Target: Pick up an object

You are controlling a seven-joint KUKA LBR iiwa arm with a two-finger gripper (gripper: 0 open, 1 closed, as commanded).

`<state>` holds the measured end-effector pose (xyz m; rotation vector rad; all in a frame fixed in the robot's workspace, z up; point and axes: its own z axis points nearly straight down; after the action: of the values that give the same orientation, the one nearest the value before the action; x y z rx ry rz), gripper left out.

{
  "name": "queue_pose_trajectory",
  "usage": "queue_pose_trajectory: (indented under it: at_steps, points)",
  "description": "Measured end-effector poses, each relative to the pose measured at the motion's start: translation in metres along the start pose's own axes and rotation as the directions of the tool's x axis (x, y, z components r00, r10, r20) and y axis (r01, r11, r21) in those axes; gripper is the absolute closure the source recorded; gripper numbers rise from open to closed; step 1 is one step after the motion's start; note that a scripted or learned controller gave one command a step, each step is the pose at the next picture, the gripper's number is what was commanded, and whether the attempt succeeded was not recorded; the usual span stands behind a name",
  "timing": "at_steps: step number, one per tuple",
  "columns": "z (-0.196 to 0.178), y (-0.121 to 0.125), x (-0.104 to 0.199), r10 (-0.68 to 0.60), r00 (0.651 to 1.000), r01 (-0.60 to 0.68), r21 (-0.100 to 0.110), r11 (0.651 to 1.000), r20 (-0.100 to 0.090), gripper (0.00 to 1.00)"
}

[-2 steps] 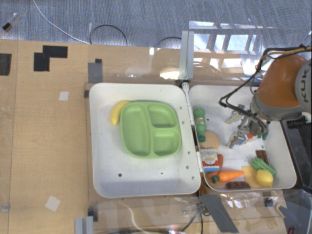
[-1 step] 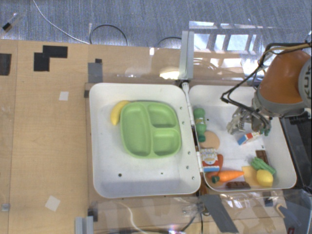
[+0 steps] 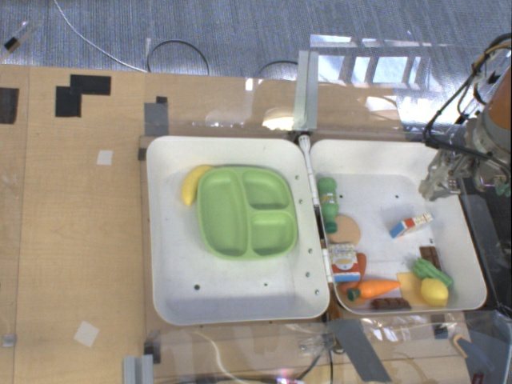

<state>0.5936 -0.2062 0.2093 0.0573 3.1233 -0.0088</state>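
Note:
My gripper hangs over the right bin's far right corner, fingers open with nothing between them. Below and left of it lies a small blue, white and red tube. Along the bin's left side are a green bottle-like toy, a tan round biscuit and a white and red packet. At the near edge lie a carrot, a brown bar, a yellow lemon and a green vegetable.
The left bin holds a green divided plate with a banana at its far left side. A raised rim separates the two bins. A metal frame stands behind them.

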Motion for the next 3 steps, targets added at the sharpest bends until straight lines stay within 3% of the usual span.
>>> queue_pose_trajectory:
  at_steps: [1, 2, 3]
  points:
    - [0.031, 0.005, 0.017, -0.385, 0.923, 0.385, -0.008, 0.923, -0.006, 1.0]
    - [0.032, 0.005, -0.061, -0.625, 0.78, 0.625, -0.008, 0.78, 0.0, 1.0]
    - [0.031, 0.004, -0.061, -0.624, 0.781, 0.624, -0.008, 0.781, 0.0, 0.0]
